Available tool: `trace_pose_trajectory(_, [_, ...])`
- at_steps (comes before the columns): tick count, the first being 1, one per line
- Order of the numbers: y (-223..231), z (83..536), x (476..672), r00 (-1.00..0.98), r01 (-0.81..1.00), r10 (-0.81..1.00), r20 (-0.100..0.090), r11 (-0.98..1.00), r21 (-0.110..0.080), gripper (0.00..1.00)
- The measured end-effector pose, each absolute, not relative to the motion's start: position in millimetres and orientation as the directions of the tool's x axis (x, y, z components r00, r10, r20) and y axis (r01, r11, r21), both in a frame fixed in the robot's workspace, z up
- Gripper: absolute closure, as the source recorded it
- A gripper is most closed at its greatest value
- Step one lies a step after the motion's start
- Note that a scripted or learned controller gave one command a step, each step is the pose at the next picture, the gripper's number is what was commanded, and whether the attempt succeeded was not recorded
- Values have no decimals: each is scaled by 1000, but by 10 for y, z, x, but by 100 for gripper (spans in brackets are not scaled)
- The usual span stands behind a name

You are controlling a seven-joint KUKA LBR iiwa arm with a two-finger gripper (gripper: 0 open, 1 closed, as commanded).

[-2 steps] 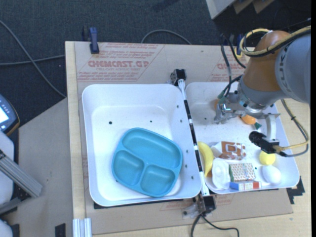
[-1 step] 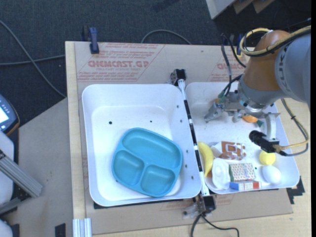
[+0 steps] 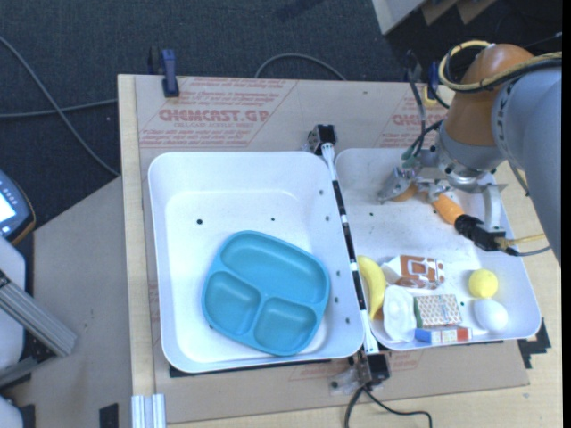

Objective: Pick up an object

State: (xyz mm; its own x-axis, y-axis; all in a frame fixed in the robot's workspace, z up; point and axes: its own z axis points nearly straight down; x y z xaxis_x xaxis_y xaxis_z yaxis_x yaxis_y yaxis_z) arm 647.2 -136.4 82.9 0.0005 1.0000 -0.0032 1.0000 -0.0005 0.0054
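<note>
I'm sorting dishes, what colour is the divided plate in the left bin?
Light blue, seen clearly in the camera view: the divided plate.

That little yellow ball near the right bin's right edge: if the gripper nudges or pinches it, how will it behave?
The yellow ball looks round and smooth, so a nudge would probably send it rolling, likely toward the white egg-shaped object beside it. Its curved surface may squirt out of a two-finger pinch unless centred. It seems small, so probably light.

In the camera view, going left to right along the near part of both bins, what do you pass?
Blue divided tray → banana → white cup → patterned box → white egg.
</note>
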Motion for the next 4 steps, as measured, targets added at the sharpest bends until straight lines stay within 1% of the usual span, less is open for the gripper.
trace_pose_trajectory(1, [-1438, 832, 6655, 0, 1000, 1000, 0, 0, -6, 0])
trace_pose_trajectory(2, [-1438, 929, 6635, 2, 1000, 1000, 1, -2, -13, 100])
trace_pose_trajectory(3, [-651, 1895, 5913, -6, 1000, 1000, 4, 6, -2, 100])
trace_pose_trajectory(4, [-1563, 1759, 5969, 6, 1000, 1000, -5, -6, 2, 100])
